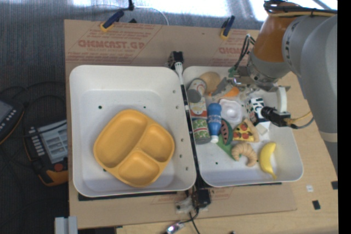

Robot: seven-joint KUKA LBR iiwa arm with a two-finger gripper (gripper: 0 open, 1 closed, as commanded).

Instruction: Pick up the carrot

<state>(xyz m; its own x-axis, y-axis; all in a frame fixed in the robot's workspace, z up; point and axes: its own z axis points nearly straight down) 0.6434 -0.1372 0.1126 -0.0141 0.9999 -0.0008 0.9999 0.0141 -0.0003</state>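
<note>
The grey arm (307,35) comes in from the right and bends down over the right bin (290,172). Its gripper (237,80) is low over the far part of that bin, in among the toys. The gripper looks dark and small here, and I cannot tell if it is open or closed.

The carrot (233,92) is a small orange bit right below the gripper, on the side nearer the camera. It is very close to the gripper, maybe touching it, but I cannot tell if the gripper has it. Most of the carrot is hidden.

Just past the carrot, nearer the camera, sits a white cup (231,111). To the left of the gripper there is a tan lump (211,79) and a round can (196,86). Down and to the left stands a blue bottle (214,117) beside a green can (200,130). To the right of the gripper is a black and white toy (256,107).

Well away from the gripper, at the near end of the bin, are a pizza slice (245,131), a croissant (245,152) and a banana (267,157).

Far to the left of the gripper, the left bin (82,90) holds a yellow plate (134,146) with three parts.
</note>
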